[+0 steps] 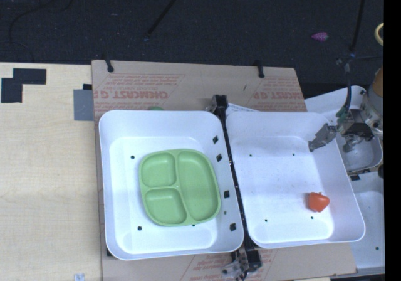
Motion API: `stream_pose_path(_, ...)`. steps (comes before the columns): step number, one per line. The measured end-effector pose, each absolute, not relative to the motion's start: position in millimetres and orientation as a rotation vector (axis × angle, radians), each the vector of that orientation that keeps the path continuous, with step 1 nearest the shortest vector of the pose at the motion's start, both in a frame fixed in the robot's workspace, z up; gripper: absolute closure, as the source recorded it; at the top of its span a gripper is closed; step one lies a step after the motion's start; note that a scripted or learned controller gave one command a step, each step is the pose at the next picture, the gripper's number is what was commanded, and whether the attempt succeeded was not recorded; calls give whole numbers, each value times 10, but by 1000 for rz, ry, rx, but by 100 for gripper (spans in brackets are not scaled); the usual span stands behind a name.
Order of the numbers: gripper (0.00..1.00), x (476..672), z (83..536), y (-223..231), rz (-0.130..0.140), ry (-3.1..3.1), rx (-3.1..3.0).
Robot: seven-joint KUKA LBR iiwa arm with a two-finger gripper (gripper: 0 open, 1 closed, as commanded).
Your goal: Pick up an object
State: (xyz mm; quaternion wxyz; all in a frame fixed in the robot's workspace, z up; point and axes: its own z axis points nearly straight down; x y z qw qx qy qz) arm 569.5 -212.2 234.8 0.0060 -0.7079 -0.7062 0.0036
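The small orange-red rounded object [317, 201], smooth and glossy like moulded plastic, is lying on the floor of the right shallow white bin [276, 236], toward that bin's lower right corner and close to its right wall. It is sitting alone, touching nothing else in the bin.

The grey two-finger gripper [321, 137] is hovering at the right of the frame, over the upper right part of the same bin, near the rim. The orange-red object is lying below it in the frame and well apart from it; there is no contact between the two. Nothing is showing between the fingers. Whether the fingers are spread or pressed together: cannot tell, since they are small and blurred at this angle.

The left shallow white bin [119, 148] is holding a pale green plastic plate [179, 187], rounded-square in outline, matte, and divided into three compartments. It is lying flat near the bin's centre.

Both bins are smooth, with rounded corners, resting on a brown cardboard sheet [188, 88] printed with red lettering. A black divider strip [227, 167] is running between the bins.
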Motion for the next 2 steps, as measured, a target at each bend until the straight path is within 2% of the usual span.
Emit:
stream_pose_path(1,0,5721,2417,-2121,1,-2221,-2221)
stream_pose_path(2,0,5658,1793,-2078,6,-2216,-2216)
